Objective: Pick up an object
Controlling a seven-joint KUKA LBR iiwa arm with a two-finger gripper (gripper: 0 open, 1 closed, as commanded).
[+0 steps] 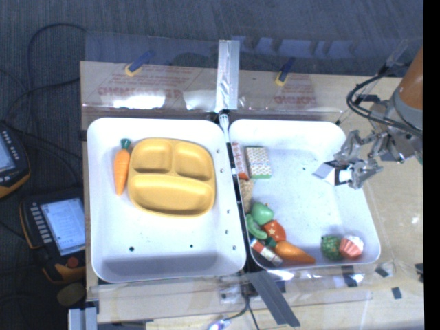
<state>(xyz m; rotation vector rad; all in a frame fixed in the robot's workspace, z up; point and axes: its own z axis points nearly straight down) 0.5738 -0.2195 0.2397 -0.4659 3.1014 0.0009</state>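
Two white bins (165, 267) sit side by side. The left one holds one yellow divided tray (172, 176) and one carrot (122, 168). The right one holds one patterned box (258, 161), one cupcake (351, 246), and a cluster of toy foods (271, 236) too jumbled to count

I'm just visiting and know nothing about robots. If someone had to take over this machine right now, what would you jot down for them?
Pincer: hanging over the right edge of the right bin, nothing seen between its fingers.
Right bin: small patterned box near the top left; a heap of toy food along the lower left, with an orange carrot-like piece; a green piece and a cupcake-like toy in the lower right corner.
Left bin: yellow divided tray, carrot beside its left side.
Done: nothing lifted yet.
Left: pick up an object; the corner toys look nearest.
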